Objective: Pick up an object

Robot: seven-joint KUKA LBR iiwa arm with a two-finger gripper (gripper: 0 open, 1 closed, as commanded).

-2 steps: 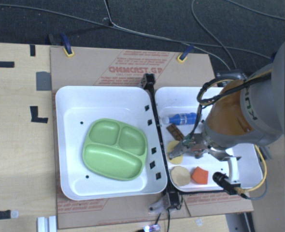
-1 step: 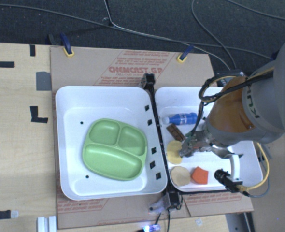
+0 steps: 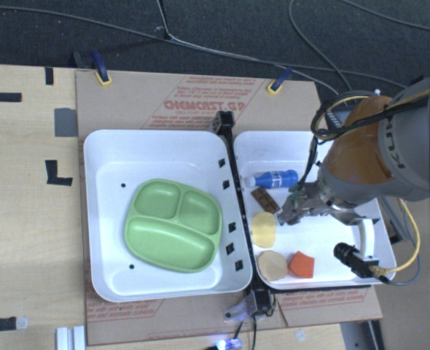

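The right bin [image 3: 273, 143] holds several small items. A blue bottle with a white cap [image 3: 273, 179] lies near its left wall, with a brown bar [image 3: 265, 200] just below it. Further down are a pale yellow piece [image 3: 264, 230], a tan round disc [image 3: 272, 265] and an orange-red block [image 3: 301, 265]. My gripper [image 3: 294, 210] hangs low over the middle of this bin, just right of the brown bar and the yellow piece. The arm's bulk hides the bin floor to the right of it.
A green divided plate [image 3: 173, 224] lies in the left bin [image 3: 98, 195]. A black divider [image 3: 233, 188] runs between the two bins. The orange and grey wrist [image 3: 368, 152] covers the right bin's far right side. Cables [image 3: 390, 265] loop near its lower right corner.
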